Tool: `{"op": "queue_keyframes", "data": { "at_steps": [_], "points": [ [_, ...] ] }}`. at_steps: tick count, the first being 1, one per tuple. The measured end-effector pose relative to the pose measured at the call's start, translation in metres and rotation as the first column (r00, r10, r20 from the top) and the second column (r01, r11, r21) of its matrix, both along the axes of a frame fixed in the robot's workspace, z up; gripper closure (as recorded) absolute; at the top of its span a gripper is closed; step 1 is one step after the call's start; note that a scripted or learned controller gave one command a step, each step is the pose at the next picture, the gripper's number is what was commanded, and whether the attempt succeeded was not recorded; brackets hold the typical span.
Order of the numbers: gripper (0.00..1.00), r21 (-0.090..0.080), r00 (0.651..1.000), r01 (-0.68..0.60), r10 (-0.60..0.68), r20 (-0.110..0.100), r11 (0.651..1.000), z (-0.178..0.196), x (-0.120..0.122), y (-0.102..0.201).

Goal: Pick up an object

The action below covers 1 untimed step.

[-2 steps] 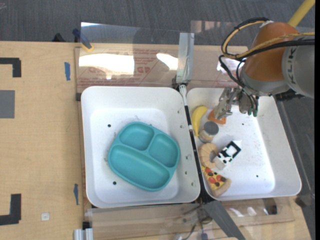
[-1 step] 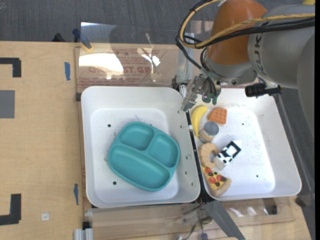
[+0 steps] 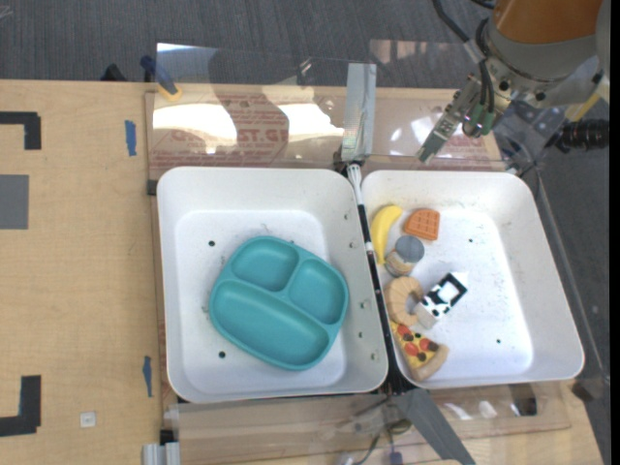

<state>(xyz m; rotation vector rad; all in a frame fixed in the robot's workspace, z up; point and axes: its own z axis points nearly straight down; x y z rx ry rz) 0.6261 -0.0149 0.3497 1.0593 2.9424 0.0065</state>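
Note:
The right bin (image 3: 504, 269) holds several toy foods along its left side: a yellow banana (image 3: 386, 229), an orange waffle (image 3: 422, 224), a grey round piece (image 3: 408, 251), a tan bread-like piece (image 3: 400, 299), a black-and-white block (image 3: 447, 293) and a pizza slice (image 3: 422, 350). My gripper (image 3: 438, 141) hangs above the back rim of the right bin, up and to the right of the waffle, well apart from all of them. Nothing shows in it.
The left bin (image 3: 184, 221) carries a teal divided plate (image 3: 280, 301). A metal divider post (image 3: 358, 114) stands at the back between the bins. The arm's orange band (image 3: 547, 8) is at the top right. The right half of the right bin's floor is bare.

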Motion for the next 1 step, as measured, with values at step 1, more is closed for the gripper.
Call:
{"op": "queue_keyframes", "data": {
  "at_steps": [1],
  "points": [
    [1.0, 0.0, 0.956, 0.293, -0.293, -0.016, 0.956, -0.0445, -0.0524, -0.056]
  ]
}}
